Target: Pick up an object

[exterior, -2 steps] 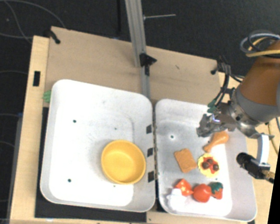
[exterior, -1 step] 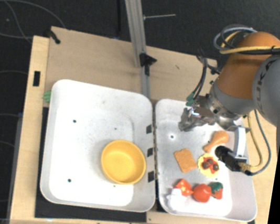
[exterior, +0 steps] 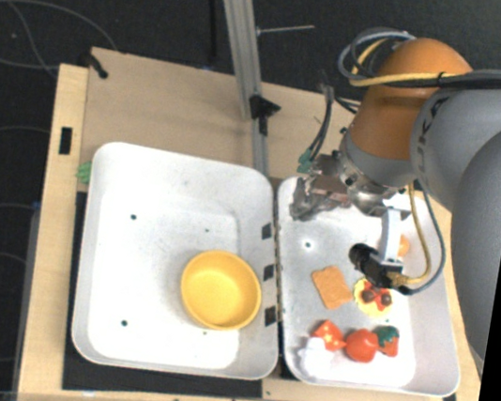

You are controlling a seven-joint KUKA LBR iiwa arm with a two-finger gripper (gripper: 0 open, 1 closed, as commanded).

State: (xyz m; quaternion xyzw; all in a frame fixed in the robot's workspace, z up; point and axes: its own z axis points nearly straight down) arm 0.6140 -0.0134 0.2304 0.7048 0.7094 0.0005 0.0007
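The gripper (exterior: pixel 305 204) hangs over the right bin (exterior: pixel 432 363) at its 11 o'clock corner (finger state: cannot tell). A yellow bowl (exterior: pixel 220 290) sits in the left bin (exterior: pixel 129 184) toward 5 o'clock; no writing is legible.

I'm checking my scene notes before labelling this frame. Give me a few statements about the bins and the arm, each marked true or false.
1. A yellow bowl lies in the left bin. True.
2. The tomato lies in the left bin. False: it lies in the right bin, near its front edge.
3. The end effector is over the right bin's rear left corner. True.
4. The end effector grips the cracker. False: the cracker lies flat on the bin floor, apart from it.
5. The bowl is upside down. False: it rests upright, its hollow facing up.
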